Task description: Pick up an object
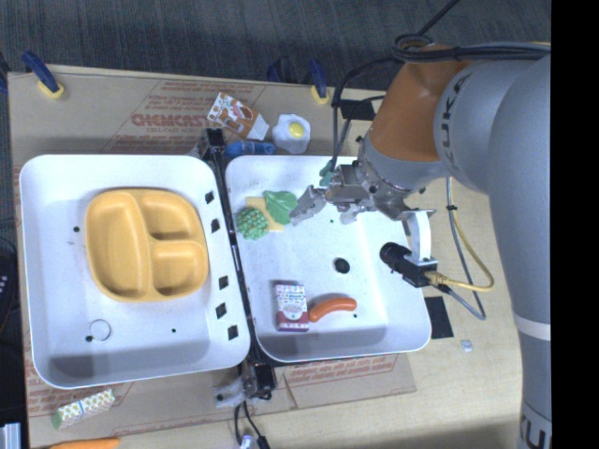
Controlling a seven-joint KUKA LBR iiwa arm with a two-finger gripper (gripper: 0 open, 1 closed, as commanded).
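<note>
Orange carrot (332,307) lying in right bin (374,340).

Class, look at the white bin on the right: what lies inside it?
Inside the right bin: a green toy, a green bumpy ball, a red packet and an orange carrot-like piece. The gripper and arm cover the bin's upper right part.

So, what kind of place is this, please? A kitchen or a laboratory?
Most likely a robot laboratory bench, not a kitchen. A grey arm with an orange band reaches over two shallow white bins clamped on cardboard, and the food is toys: a yellow plastic divided tray, an orange plastic hot dog.
</note>
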